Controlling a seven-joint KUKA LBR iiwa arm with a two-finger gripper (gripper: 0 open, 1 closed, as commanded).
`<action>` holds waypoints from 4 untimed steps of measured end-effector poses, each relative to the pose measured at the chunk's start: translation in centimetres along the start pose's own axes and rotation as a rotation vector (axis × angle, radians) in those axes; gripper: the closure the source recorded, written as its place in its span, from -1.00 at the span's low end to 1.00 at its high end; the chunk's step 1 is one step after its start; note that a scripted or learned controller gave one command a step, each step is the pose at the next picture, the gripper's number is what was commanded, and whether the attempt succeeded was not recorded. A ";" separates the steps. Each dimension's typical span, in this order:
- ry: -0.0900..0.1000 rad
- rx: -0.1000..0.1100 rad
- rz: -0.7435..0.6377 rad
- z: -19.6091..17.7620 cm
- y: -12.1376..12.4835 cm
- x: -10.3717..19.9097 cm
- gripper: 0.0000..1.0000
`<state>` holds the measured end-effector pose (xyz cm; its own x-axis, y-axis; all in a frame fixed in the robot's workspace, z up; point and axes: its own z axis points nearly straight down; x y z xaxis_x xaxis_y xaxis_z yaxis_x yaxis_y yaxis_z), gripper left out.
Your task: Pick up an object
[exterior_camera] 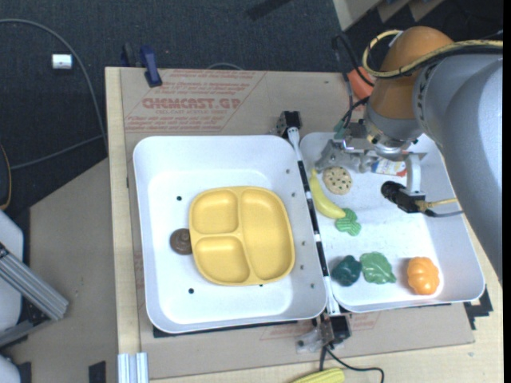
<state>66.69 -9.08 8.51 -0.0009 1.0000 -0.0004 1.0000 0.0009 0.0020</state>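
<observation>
From the overhead camera, I see the arm (pixel 447 78) reaching in from the right and hanging over the far end of the right bin (pixel 455 246), its orange band above the wrist and the gripper (pixel 369 152) pointed down near that bin's back edge. Whether the hand is wide or narrow I cannot tell; the wrist hides it. Just beside the gripper, toward the camera and a little left, lies a cookie (pixel 338 181), the nearest thing to it, and my guess is that it is the likeliest target. Next to the cookie a banana (pixel 326 201) lies along the bin's left wall, its long axis running from far to near. Farther forward sit a dark green piece (pixel 346 270), a light green piece (pixel 377 267) and an orange (pixel 422 275). In the left bin (pixel 152 238) rests a yellow divided plate (pixel 239 235).
</observation>
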 end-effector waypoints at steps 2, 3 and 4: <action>0.000 0.000 0.000 0.0 0.0 -0.3 -1.00; 0.000 0.000 0.000 0.0 0.0 -0.2 -1.00; 0.000 0.001 0.000 0.0 0.0 -0.1 -1.00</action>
<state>66.68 -9.21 8.50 -0.0005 1.0000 -0.0001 1.0000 0.0005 0.0014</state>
